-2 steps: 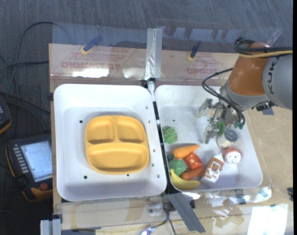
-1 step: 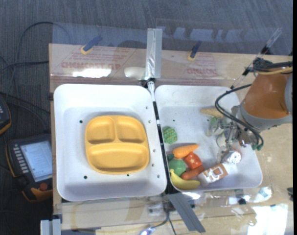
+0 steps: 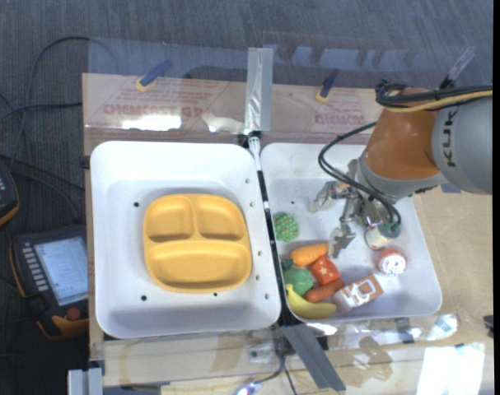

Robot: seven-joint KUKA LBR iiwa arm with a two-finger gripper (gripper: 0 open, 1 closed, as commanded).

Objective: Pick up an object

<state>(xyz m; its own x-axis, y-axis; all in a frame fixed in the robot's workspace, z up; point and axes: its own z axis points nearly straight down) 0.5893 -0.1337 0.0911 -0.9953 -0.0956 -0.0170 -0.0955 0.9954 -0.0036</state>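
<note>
Gripper (image 3: 338, 219) positioned in upper middle of right bin (image 3: 427, 278), fingers spread apart, nothing between them. Toys clustered at lower centre of frame, in lower left of right bin: carrot (image 3: 309, 254), banana (image 3: 309, 306), green piece (image 3: 286, 225); white ball (image 3: 376, 237) just right of gripper. Yellow tray (image 3: 198, 242) centred in left bin (image 3: 109, 220).

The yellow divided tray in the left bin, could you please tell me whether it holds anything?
Empty: the yellow divided tray shows three bare compartments in the left white bin.
</note>
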